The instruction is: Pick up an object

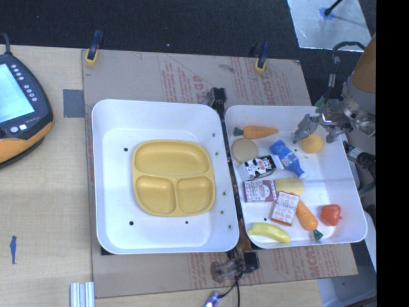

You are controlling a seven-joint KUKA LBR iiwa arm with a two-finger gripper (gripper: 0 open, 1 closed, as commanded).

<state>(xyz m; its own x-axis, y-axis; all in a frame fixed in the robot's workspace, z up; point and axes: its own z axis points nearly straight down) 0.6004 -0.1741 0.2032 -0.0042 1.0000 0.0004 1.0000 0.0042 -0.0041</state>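
Yellow round fruit just beside gripper in right bin; jaws' state unclear.

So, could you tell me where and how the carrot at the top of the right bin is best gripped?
Probably across the thick orange middle of the carrot, coming straight down. It lies flat, lengthwise left to right, green end by the bin's left wall, with bare floor on both long sides for the fingers.

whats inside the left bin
The left bin holds one yellow divided tray with three compartments, all bare. Small dark holes dot the bin floor around it. Whatever lies under the tray is covered.
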